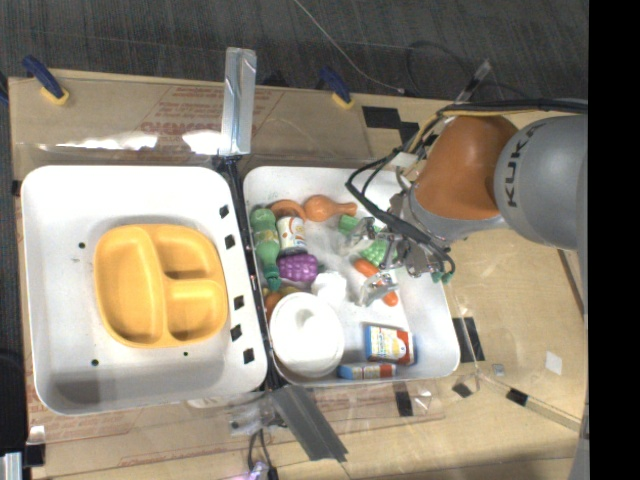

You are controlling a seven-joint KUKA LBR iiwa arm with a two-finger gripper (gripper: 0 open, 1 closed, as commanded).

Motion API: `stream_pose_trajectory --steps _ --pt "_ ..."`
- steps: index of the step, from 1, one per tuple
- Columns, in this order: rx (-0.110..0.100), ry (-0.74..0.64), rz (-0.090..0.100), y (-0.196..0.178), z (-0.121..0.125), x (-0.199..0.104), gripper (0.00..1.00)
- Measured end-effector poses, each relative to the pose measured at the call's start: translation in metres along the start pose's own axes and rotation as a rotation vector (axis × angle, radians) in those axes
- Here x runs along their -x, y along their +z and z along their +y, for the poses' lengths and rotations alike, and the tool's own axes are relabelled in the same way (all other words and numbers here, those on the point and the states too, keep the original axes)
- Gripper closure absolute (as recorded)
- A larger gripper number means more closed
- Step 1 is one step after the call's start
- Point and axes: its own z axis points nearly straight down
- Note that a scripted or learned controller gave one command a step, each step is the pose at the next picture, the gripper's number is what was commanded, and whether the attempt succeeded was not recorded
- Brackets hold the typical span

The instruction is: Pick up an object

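Hovering over right bin (430, 318) toys, end effector (385, 268) state can't tell.

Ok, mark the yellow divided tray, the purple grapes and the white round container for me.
yellow divided tray (160, 283): camera view, on the ridge between its compartments.
purple grapes (297, 265): camera view, on the middle of the bunch.
white round container (307, 332): camera view, on the centre of its top.
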Motion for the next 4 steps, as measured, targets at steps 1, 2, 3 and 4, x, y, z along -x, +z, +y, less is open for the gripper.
stream_pose_trajectory --steps 1,2,3,4 --pt "-0.002 -0.007 -0.004 -0.011 0.001 0.002 1.0" --pt "-0.001 -0.007 -0.004 -0.011 0.002 0.002 0.0" --pt "0.0 0.009 -0.002 0.001 -0.001 0.005 0.0" --pt "-0.003 0.003 -0.009 -0.011 0.0 0.007 1.0"
